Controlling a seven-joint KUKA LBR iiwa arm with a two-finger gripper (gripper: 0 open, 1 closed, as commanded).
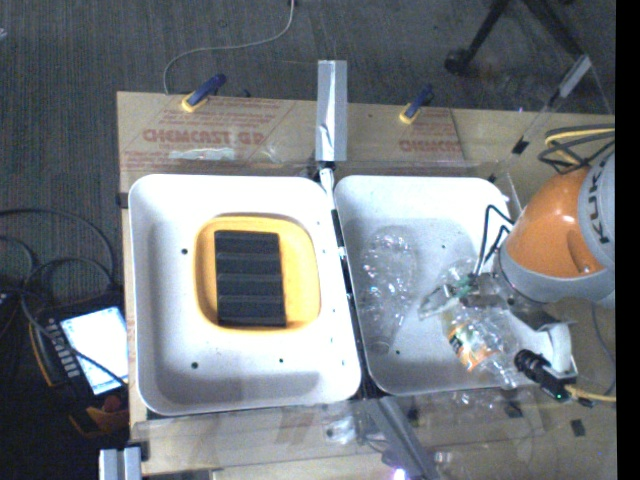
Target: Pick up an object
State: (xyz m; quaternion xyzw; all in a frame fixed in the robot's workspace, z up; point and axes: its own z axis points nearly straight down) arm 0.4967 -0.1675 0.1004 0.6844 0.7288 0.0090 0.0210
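Right bin point(420, 193), gripper point(487, 320) behind clear crumpled plastic point(395, 273), grip unreadable

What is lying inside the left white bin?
One yellow tray with a black ribbed insert rests on the left bin floor. Whatever is beneath the tray is covered.

A wooden bench point(150, 148) carries two shallow white bins side by side, the left bin point(160, 368) and the right bin point(420, 193) touching along their inner edges. Two blue-and-yellow clamps point(203, 92) point(417, 102) grip clear sheets at the bench's far edge, where an upright metal post point(331, 108) stands between them, above the seam.
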